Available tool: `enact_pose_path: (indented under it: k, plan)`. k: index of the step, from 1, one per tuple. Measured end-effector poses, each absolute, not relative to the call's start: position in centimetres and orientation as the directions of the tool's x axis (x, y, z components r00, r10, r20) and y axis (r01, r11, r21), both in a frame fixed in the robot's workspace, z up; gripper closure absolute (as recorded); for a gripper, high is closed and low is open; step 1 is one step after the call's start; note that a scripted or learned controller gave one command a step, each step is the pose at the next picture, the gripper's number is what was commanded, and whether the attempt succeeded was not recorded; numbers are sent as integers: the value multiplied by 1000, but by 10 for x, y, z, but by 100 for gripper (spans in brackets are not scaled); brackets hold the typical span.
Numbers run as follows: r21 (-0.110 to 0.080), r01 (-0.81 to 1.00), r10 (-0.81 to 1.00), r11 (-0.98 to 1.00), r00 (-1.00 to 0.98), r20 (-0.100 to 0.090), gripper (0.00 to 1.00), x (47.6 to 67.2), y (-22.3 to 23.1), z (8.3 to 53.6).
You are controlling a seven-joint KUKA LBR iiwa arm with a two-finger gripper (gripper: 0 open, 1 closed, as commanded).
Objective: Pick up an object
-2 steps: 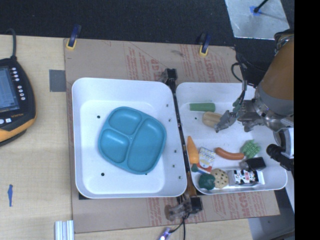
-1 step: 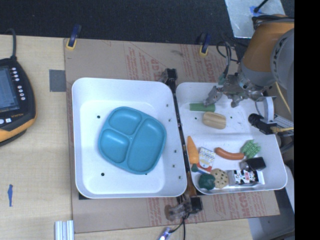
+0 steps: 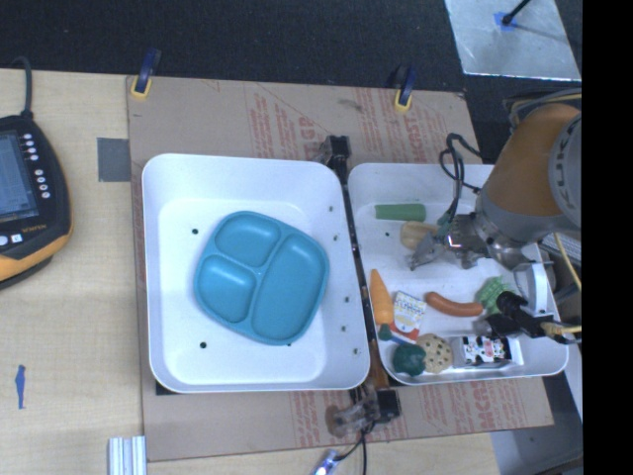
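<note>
The gripper (image 3: 427, 255) hangs in the right bin (image 3: 368, 188), grasp state unclear; the sausage (image 3: 454, 306), lying lengthwise left-right, sits just nearer the bin's front edge.

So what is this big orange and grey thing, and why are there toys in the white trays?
That is a robot arm, seen by one camera looking down from above at a slant. The arm reaches in from the right side of the picture. At its end is a gripper for picking things up, hanging low over the right bin. I cannot tell whether it has hold of anything.

The bench has two shallow white bins side by side. The left bin holds a blue plate with three sections. The right bin holds small play-food toys: a green stick, a carrot, a sausage, a cookie and some more bits.

On the far left lies a black and orange controller with a screen.
</note>
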State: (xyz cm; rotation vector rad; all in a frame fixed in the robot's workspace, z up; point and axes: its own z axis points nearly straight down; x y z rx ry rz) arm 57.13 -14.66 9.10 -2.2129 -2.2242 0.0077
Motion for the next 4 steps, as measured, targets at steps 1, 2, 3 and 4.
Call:
enact_pose_path:
  k: [1, 2, 3, 4]
  plan:
    - [-3, 1000, 1000, 7, -7, -1, 0, 624, -109, 92]
    - [-2, 1000, 1000, 4, -4, 0, 0, 655, -101, 92]
    - [-5, 1000, 1000, 5, -5, -1, 0, 578, -133, 92]
    - [-3, 1000, 1000, 4, -4, 1, 0, 650, -94, 92]
